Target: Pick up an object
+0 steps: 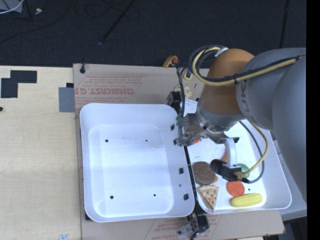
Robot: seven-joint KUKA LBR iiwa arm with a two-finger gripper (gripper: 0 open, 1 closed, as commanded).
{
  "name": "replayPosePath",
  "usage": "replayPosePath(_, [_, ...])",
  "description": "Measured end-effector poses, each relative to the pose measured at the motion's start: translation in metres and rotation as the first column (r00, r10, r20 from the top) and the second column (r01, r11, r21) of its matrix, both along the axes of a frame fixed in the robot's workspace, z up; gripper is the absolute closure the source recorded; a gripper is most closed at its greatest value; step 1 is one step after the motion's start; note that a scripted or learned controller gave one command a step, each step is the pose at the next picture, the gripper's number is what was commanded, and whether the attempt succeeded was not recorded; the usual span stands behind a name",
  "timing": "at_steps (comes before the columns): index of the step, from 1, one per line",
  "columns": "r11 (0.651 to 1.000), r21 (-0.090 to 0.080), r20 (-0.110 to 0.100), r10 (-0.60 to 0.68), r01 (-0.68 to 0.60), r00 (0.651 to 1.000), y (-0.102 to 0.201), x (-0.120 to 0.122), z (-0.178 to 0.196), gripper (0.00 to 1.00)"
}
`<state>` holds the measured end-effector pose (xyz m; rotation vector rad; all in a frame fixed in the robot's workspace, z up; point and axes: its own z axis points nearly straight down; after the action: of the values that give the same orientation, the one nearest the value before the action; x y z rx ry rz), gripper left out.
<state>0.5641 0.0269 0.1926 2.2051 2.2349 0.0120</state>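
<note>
- Gripper [187,136] low at right bin's [280,199] left wall; open or closed: can't tell.
- Toy food near front: brown cookie [204,173], pizza slice [209,196], corn [246,200], red piece [235,188].
- Prob. light, stiff, smooth; corn easiest, pinch across mid.

The arm [260,94] hangs over the right bin [280,194] holding toy foods.

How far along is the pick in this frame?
Done: the arm has reached over the right bin. In hand: nothing visibly lifted. Left: the brown disc, pizza slice, red piece and corn cob all lie in that bin.
</note>
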Motion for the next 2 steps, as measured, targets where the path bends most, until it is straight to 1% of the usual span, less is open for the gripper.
replayPosePath(1, [1.000,-0.003,-0.013,-0.012,0.012,1.000,-0.0086,-0.0029,0.0042,1.00])
replayPosePath(2, [1.000,-0.003,-0.016,-0.011,0.011,1.000,-0.0094,-0.0029,0.0134,1.00])
